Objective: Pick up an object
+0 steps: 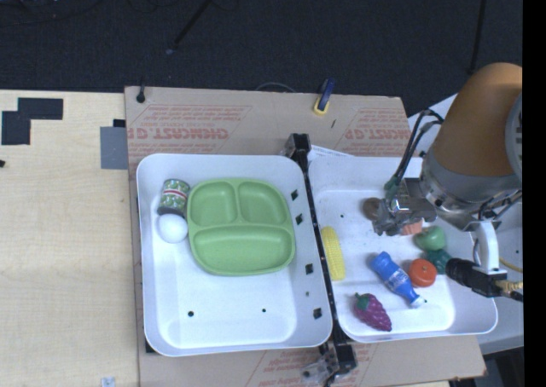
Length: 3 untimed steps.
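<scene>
Looking down on the bench, I see the arm (478,134) reaching in from the right and the gripper (394,215) hanging low over the right bin (358,185), near the middle of its far half. Whether it is spread or closed I cannot tell from this angle; nothing shows clearly pinched in it.

Just beside the gripper, toward the bin's right edge, I see a small orange-pink piece (413,228), partly hidden by the metal, and I cannot tell if the two touch. Next to that lies a green toy (433,239), and nearer the bin's near-right corner sits an orange-red round toy (422,272). A blue bottle (394,276) lies tilted in the middle of the bin, on the near side of the gripper and apart from it. A purple bunch of grapes (373,311) rests by the bin's near edge. A yellow corn cob (332,255) lies along the bin's left edge, well apart from the gripper.

In the left bin (222,326) I see a green divided plate (240,228) filling the far half, with a small can (174,196) and a white ball (172,228) beside it along the bin's left edge.
</scene>
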{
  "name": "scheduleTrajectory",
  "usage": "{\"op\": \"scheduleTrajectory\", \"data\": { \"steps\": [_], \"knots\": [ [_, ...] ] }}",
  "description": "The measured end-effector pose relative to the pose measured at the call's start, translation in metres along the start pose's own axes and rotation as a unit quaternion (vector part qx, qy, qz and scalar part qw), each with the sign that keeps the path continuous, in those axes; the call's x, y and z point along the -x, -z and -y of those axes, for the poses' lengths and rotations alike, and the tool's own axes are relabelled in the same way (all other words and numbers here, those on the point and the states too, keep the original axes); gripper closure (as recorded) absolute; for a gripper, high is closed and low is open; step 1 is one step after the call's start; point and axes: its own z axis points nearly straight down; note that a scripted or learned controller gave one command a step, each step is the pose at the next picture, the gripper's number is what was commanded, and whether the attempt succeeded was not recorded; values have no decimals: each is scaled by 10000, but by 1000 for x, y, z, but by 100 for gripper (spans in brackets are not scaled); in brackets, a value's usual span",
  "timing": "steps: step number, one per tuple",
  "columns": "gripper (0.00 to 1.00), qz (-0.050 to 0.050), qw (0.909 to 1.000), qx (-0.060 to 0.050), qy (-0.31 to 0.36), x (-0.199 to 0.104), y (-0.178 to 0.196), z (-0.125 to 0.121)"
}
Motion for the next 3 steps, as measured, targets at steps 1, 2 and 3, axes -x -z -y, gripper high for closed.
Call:
{"op": "scheduleTrajectory", "data": {
  "steps": [1, 2, 3],
  "knots": [
    [100, 2, 10000, -2, 6, -58, 2, 0],
    [100, 9, 10000, -12, -6, -96, -17, 2],
    [100, 11, 10000, 5, -15, -101, 0, 11]
  ]
}}
